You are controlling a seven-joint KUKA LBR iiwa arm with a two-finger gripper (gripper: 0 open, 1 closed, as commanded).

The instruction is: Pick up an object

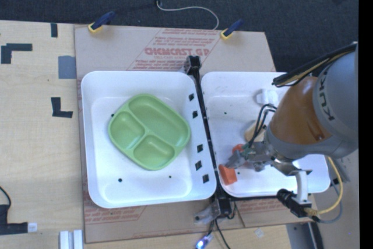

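Note:
A green divided plate (pixel 149 131) lies tilted in the left bin (pixel 93 125). In the right bin (pixel 227 96) a small orange object (pixel 227 174) sits near the front left corner, beside the divider. My gripper (pixel 240 154) is low in the right bin, just above and right of the orange object, under the orange-banded wrist (pixel 297 116). The arm hides most of the right bin's right half. A small white object (pixel 265 96) peeks out behind the arm near the bin's back.
A black divider with clips (pixel 199 125) runs between the bins. The bins rest on a cardboard sheet (pixel 175 49) held by blue-and-yellow clamps (pixel 101 21). A white cable (pixel 180 7) loops at the back. Yellow cabling (pixel 326 207) hangs off the arm at front right.

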